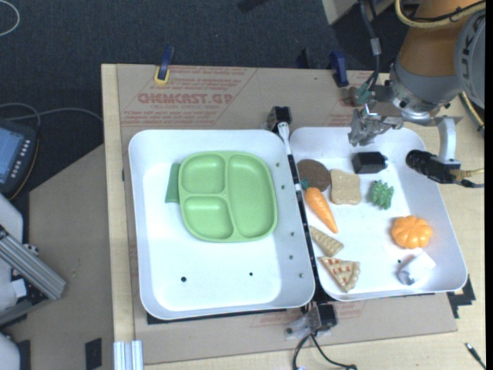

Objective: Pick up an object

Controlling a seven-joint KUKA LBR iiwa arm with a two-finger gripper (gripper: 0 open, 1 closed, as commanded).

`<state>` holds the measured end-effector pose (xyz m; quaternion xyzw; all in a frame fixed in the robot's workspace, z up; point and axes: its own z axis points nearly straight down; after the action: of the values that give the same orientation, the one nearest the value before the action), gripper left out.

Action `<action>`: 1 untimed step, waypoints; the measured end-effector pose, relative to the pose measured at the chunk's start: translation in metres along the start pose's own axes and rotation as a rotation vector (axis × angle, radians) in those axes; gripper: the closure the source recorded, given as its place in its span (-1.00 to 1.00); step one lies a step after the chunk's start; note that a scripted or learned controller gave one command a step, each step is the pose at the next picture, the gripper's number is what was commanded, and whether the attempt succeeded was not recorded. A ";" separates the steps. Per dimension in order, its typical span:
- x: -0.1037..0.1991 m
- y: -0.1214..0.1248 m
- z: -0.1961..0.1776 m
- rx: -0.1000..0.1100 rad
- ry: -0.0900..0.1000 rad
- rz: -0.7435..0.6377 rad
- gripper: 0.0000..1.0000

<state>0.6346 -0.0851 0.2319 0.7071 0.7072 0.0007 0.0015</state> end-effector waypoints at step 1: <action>0.007 -0.016 0.004 0.006 0.001 0.001 1.00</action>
<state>0.6184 -0.0780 0.2280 0.7074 0.7068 -0.0008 -0.0010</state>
